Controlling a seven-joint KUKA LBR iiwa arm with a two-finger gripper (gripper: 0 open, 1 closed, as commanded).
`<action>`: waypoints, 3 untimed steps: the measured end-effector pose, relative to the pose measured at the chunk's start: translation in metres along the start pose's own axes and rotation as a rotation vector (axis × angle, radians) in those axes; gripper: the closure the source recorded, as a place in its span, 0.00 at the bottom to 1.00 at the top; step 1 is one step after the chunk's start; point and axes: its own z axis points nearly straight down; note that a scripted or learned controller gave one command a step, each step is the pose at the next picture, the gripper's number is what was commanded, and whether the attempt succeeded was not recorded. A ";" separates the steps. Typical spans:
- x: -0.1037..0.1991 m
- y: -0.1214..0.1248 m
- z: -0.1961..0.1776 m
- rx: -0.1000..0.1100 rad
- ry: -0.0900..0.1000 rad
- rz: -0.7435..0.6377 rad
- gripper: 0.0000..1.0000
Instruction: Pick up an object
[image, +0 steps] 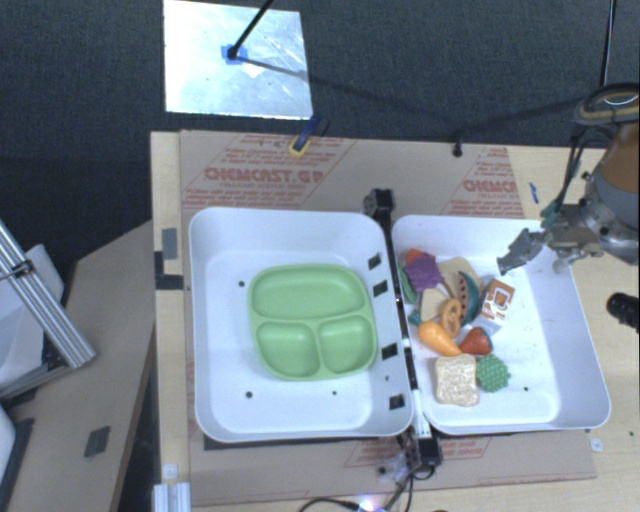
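The arm (612, 185) is grey metal with an orange band, thin cables, and a dark grey pincer (517, 253).

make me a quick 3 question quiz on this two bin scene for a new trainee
1. True or false: the green divided tray lies in the right bin.
2. Which item lies nearest the front edge of the toy pile? A) purple toy B) slice of toast C) small orange and white carton
3. Fill in: the gripper hangs over the ____ bin, near its far right part.

Key
1. False. The tray lies in the left bin.
2. B. The toast lies at the near end of the pile, beside a green leafy piece.
3. Right. It is beside the carton, with nothing seen between its fingers.
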 end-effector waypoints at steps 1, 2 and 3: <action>-0.003 0.010 0.050 0.002 0.000 0.002 0.00; 0.001 0.014 0.092 0.003 0.001 0.002 0.00; -0.003 0.014 0.135 0.004 0.001 0.003 0.00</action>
